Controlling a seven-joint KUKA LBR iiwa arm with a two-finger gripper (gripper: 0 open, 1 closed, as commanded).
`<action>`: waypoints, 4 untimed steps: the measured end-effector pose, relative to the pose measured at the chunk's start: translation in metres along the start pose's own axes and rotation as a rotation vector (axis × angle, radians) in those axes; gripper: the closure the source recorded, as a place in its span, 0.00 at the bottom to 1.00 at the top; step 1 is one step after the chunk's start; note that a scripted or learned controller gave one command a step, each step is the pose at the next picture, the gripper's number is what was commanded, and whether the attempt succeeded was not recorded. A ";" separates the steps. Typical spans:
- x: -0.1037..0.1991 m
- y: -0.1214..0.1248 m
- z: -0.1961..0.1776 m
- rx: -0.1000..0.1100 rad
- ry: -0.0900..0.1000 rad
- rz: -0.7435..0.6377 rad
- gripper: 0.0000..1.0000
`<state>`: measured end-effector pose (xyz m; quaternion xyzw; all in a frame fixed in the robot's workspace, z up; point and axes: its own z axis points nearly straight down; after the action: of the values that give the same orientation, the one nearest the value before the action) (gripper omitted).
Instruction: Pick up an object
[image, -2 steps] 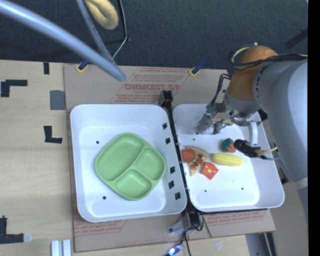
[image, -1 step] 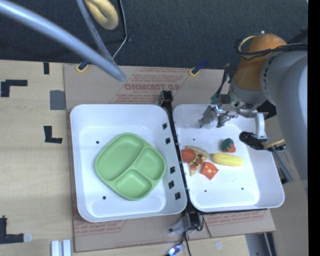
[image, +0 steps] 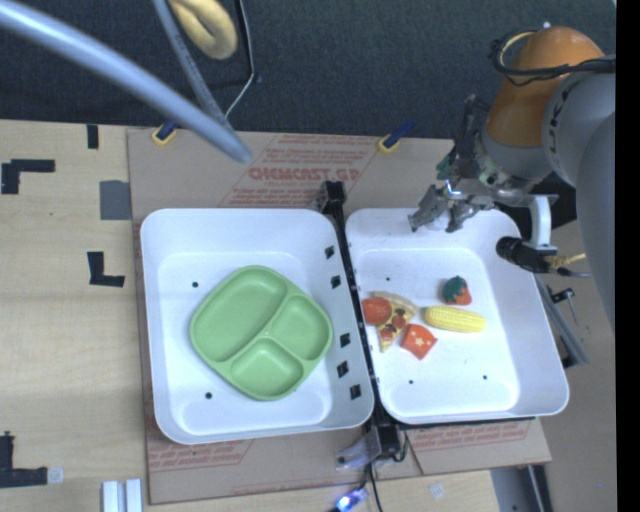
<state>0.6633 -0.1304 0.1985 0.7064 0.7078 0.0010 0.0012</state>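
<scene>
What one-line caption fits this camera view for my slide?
Gripper open above right bin's far rim; toy foods lie inside, green plate in left bin.

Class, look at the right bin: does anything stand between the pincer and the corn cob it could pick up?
Nothing visible does. The pincer hovers over the right bin's far edge; bare white floor separates it from the corn cob. The strawberry sits close beside the cob.

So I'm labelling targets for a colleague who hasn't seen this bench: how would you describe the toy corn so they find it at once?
Look in the right-hand shallow white bin, where small toy foods cluster. The yellow toy corn cob lies on its side at the cluster's right end, just below the red-and-green toy strawberry. It is the only long yellow piece; its neighbours are mostly red.
</scene>
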 end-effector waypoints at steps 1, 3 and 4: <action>-0.009 -0.001 -0.052 0.002 0.000 0.000 1.00; 0.102 -0.028 -0.038 0.007 0.001 -0.002 1.00; 0.158 -0.034 -0.030 0.006 0.001 -0.004 1.00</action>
<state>0.6286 0.0274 0.2281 0.7050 0.7092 -0.0008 -0.0012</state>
